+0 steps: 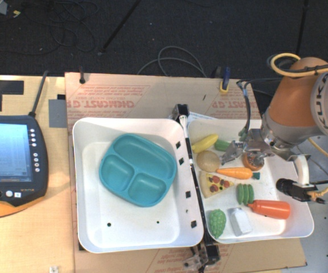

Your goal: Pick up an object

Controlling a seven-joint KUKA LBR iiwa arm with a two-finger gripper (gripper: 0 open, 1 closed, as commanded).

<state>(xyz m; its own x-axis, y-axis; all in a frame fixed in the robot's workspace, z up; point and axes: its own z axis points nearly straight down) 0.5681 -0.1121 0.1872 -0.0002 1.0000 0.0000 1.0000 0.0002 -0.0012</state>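
The right bin (307,223) holds several toy foods: a yellow banana (205,143), a tan potato (208,161), a carrot (235,173), a pizza slice (216,183), a green pod (244,194), a red-orange bottle (271,209), a leafy green piece (217,222) and a grey block (239,220). My gripper (241,151) hangs low over the bin's back half, just above the carrot and right of the potato. A small brown round thing (254,162) lies right beside it, partly hidden by the wrist. I see nothing lifted off the bin floor.
A teal divided plate (138,169) lies in the left bin (78,169). A small green item (222,145) sits behind the banana. A tablet with a lit screen (7,158) rests on the bench at the far left. Cables run behind the bins.
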